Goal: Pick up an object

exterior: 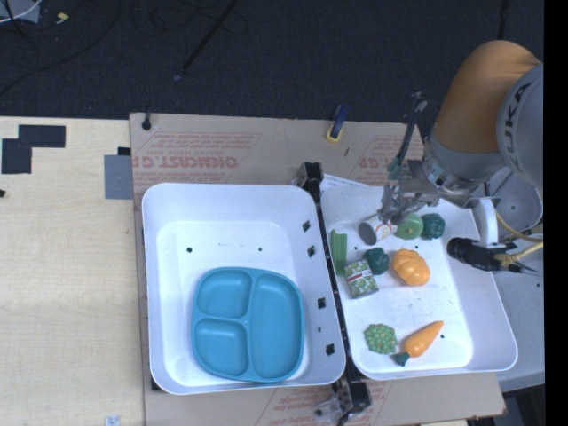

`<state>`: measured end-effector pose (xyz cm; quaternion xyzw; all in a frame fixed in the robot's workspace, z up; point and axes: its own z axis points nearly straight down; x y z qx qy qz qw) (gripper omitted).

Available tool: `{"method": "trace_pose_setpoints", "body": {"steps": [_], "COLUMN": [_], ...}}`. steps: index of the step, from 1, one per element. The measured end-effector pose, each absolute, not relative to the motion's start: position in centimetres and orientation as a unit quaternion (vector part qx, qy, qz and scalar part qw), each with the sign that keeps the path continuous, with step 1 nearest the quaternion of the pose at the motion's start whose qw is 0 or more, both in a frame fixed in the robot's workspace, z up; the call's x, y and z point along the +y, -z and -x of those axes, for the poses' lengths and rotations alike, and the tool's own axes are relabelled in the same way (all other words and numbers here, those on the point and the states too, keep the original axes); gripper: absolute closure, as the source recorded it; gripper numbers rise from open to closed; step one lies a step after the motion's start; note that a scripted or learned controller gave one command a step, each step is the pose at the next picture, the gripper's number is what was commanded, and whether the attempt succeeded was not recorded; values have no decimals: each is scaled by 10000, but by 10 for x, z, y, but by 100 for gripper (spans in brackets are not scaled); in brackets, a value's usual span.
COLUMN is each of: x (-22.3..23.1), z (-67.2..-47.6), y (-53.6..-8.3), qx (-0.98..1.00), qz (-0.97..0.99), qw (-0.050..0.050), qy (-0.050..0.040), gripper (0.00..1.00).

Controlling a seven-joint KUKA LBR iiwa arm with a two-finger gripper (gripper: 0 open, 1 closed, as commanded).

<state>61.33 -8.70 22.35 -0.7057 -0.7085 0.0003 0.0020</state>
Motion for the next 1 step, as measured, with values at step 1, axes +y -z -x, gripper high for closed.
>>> {"method": "trace_pose_setpoints", "body": {"steps": [1], "x": [-29], "z": [-602], "y": [-217], "qx": [-7084], "qz": [7058], "qw": [24], "qy": [-10], "gripper": [100]}}
